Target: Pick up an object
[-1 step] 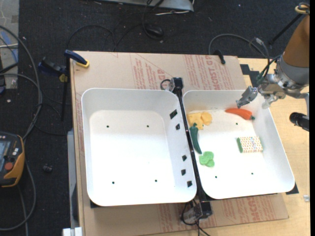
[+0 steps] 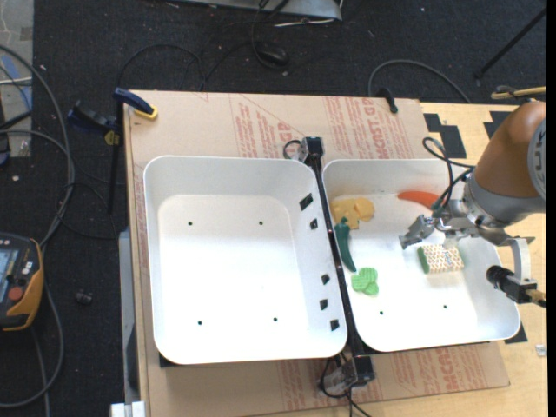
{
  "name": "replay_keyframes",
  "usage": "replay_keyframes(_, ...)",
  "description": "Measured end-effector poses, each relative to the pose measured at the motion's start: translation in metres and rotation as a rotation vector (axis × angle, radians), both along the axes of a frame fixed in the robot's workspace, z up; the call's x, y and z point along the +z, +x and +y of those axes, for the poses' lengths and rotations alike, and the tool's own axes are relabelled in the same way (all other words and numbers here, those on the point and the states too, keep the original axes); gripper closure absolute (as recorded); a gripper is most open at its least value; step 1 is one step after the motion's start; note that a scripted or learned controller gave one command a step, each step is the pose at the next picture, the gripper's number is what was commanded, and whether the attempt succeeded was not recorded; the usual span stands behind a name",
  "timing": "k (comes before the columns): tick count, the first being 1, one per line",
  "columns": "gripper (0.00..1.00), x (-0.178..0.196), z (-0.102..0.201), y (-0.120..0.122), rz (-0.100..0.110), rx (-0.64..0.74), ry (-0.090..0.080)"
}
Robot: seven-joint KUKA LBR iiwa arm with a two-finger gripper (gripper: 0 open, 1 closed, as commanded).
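Presently noted, largest first: brown cardboard sheet [image 2: 226,120] under both bins, printed in red, reversed lettering, not legible with confidence. Left shallow white plastic bin [image 2: 174,181], bare floor. Right shallow white plastic bin [image 2: 486,324], holding all candidates. Grey arm with orange band [image 2: 512,159] entering from right, two-finger gripper [image 2: 427,230] low over the right bin's middle; open or closed state cannot be told, nothing seen gripped.

Candidates: yellow lumpy soft item [image 2: 354,209] at far left; dark green elongated piece [image 2: 346,248] along the left wall; bright green crumpled piece [image 2: 366,281] nearer; orange curved strip [image 2: 419,198] at far side; speckled white-and-tan block with green edge [image 2: 439,259] just beside the gripper, on its near side.

Risks, as judged: closing short of the block and coming up with nothing; nudging the block aside on descent; clipping the orange strip.
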State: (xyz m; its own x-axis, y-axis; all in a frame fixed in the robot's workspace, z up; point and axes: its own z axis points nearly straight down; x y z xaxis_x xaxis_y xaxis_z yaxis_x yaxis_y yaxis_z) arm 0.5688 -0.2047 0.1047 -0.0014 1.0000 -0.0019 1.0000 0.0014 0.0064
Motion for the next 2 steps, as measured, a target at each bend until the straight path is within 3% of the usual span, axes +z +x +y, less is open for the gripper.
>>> replay_keyframes(1,0.0,-0.013,0.063,0.022,0.006,0.004,0.003)
replay_keyframes(2,0.0,-0.012,0.104,0.083,0.004,0.003,0.002)
